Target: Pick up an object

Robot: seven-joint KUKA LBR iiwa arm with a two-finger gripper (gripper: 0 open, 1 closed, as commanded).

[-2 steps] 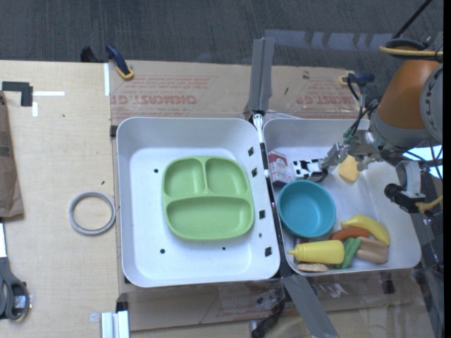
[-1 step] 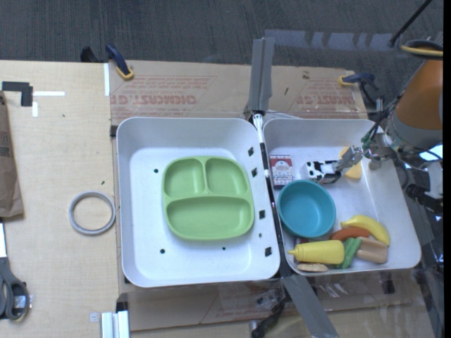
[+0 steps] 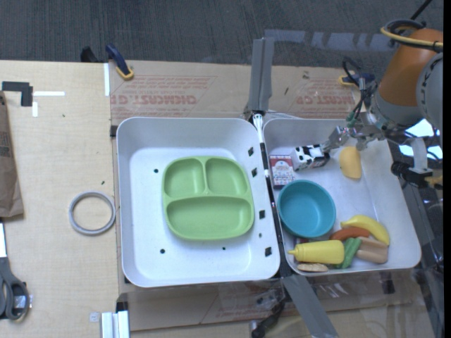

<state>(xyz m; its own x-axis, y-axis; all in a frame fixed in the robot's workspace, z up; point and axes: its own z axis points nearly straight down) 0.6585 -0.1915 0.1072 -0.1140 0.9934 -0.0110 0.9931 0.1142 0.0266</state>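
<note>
In camera view, the gripper (image 3: 337, 138) is poised by the toy cow (image 3: 308, 157); finger state cannot be told; a descent is needed.

arm (image 3: 412, 62) cut off by the right edge above the orange band. hand (image 3: 337, 141) too small and blurred to tell how the fingers stand, or whether anything sits between them. small black-and-white toy (image 3: 309, 156) just beside it, too blurred to identify. red carton (image 3: 282, 169) print unreadable. brown bag (image 3: 8, 160) cropped by the left edge of the counter (image 3: 56, 160). scissors (image 3: 13, 296) cropped at the lower left corner. toy food pile (image 3: 345, 245) overlapping, lower pieces partly hidden.
</note>
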